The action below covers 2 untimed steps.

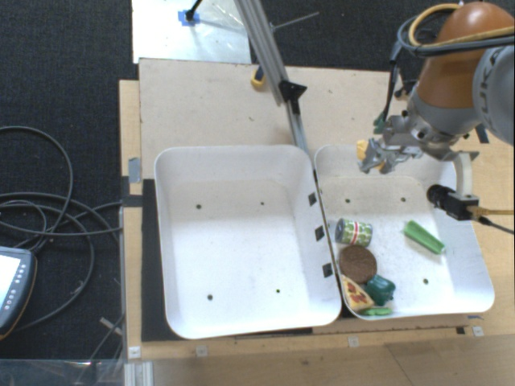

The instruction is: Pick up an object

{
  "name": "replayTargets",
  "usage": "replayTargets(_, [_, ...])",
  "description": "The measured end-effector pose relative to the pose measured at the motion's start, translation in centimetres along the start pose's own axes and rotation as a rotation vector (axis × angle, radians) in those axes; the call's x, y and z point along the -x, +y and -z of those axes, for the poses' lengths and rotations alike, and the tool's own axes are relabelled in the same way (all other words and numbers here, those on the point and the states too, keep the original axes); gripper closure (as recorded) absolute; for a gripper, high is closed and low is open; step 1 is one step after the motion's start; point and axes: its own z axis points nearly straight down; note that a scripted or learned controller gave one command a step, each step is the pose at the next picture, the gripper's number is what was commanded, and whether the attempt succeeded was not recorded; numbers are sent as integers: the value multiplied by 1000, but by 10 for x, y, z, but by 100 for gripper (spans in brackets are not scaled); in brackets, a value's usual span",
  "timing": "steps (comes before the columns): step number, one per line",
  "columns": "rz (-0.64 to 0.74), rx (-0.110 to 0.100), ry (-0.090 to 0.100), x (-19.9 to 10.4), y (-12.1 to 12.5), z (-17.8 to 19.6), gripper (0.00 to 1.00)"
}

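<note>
Up on the wooden bench (pixel 209 103) sit two white bins side by side. The left bin (pixel 241 240) is the wider one. The right bin (pixel 463 284) has all the small things in it, and they lie near its front left corner, close to the wall the bins share. The big grey arm (pixel 483 63) with its orange band reaches in from the right and hangs over the far edge of the right bin. Its gripper (pixel 385 158) points down there, and something small and yellow (pixel 364 149) shows just beside it, but I cannot tell if the claw is gripping it or just near it. A long silver pole (pixel 269 47) slants across the bench toward the gap between the bins. In the right bin, a green stick (pixel 423 237) lies by itself, well apart from the rest. A little green and white can (pixel 354 232) lies on its side. Just in front of it is a brown round disc (pixel 357 263). Next to the disc sit a dark green lump (pixel 381 288) and a yellow and red toy (pixel 355 293), touching each other.
</note>
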Motion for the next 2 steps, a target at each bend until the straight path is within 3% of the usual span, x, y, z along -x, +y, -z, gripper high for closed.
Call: replayTargets(2, [0, -2, 0, -98, 5, 0, 100])
